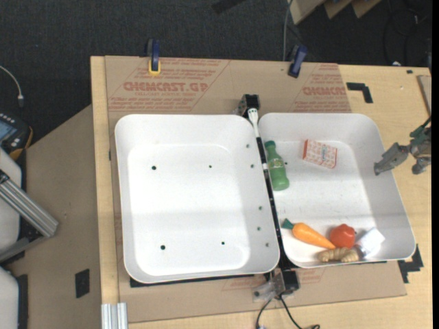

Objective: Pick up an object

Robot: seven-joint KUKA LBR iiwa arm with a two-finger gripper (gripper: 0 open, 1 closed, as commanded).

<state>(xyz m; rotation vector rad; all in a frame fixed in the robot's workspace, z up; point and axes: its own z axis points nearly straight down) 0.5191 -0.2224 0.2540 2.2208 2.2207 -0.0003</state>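
Note:
The right bin [363, 123] holds several objects. A green bottle [277, 166] lies along its left wall. A red-and-white packet [319, 154] lies flat near its back. At the front sit an orange carrot [310, 234], a red round piece [343, 235], a brown knobbly root [339, 255] and a small white piece [372, 241]. My gripper [400, 168] hangs over the bin's right rim, at the frame's right edge, open with nothing between its fingers. It is well right of the packet and behind the front cluster.
The left bin [123, 184] lies beside the right one, sharing a dark central divider [264, 177]. Both rest on a brown board [103, 115] held by two clamps [153, 55] at the back. A cable connector [278, 286] sits at the front.

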